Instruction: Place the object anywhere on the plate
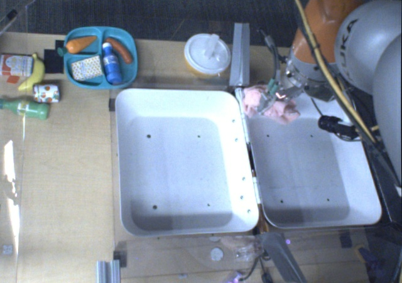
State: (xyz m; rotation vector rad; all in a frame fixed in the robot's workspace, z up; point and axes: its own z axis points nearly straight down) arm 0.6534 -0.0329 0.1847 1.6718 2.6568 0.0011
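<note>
One pink object (soft, crumpled-looking) lies in the right bin's far corner.

Wooden bench. Two shallow white bins side by side: left bin, right bin. Behind them: blue divided plate, lidded yellow cup. Far left: banana, small can, green bottle.

- One fixed camera sits above the worktop, looking down at a slant.
- It takes in both white bins whole, from moderate height.
- The arm enters from the right.
</note>
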